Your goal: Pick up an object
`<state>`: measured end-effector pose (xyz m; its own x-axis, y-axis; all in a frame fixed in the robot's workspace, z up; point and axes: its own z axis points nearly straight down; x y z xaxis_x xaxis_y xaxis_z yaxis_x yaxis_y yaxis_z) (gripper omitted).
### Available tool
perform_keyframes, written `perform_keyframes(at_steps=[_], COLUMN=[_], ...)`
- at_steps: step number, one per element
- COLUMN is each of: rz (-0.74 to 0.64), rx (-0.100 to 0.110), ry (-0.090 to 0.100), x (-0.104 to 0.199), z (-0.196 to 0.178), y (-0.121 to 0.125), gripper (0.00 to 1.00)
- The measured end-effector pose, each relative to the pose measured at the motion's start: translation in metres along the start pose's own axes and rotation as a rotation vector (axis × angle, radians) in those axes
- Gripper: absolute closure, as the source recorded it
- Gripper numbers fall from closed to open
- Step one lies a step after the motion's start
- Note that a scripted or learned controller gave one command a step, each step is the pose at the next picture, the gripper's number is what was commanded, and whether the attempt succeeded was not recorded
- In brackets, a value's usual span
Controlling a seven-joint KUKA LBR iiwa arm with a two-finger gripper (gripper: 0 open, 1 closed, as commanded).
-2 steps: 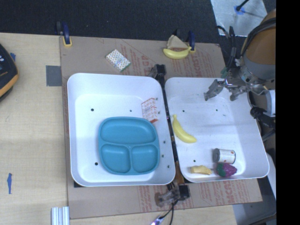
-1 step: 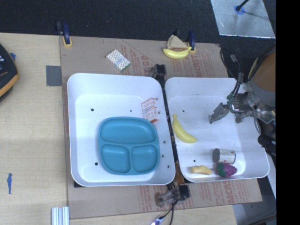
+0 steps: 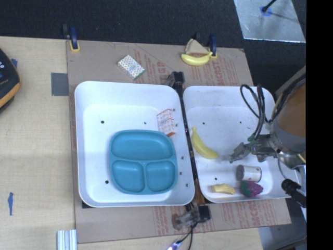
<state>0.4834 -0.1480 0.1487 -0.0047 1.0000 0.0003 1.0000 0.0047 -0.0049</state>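
left bin (image 3: 91, 95): so this one's got the blue divided plate (image 3: 143, 161) sitting in it, plus a small red-and-white packet (image 3: 166, 122) just up and right of the plate, near the divider.

right bin (image 3: 218, 95): everything pickable here I'm placing off the banana (image 3: 203, 146), which lies near the bin's left wall, long axis running upper-left to lower-right.

yellow chunk (image 3: 222, 189): below the banana, near the bin's front edge.

little can (image 3: 249, 172): right of and below the banana, lying on its side, long axis roughly left-right.

purple thing (image 3: 252, 188): touching or just under the can, can't tell which.

gripper (image 3: 243, 151): right of the banana, just above the can. Looks partly spread with nothing between the fingers.

next move, my guess: the can's the nearest target, lying just below-right of the gripper, so a short drop toward it, closing across its short side.
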Motion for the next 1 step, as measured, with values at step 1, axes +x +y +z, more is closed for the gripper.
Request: perform_keyframes(at_steps=[1], rz=[-0.001], rx=[-0.001], ry=[0.000], x=[-0.0014], z=[0.0576], y=[-0.0078], gripper=[0.00])
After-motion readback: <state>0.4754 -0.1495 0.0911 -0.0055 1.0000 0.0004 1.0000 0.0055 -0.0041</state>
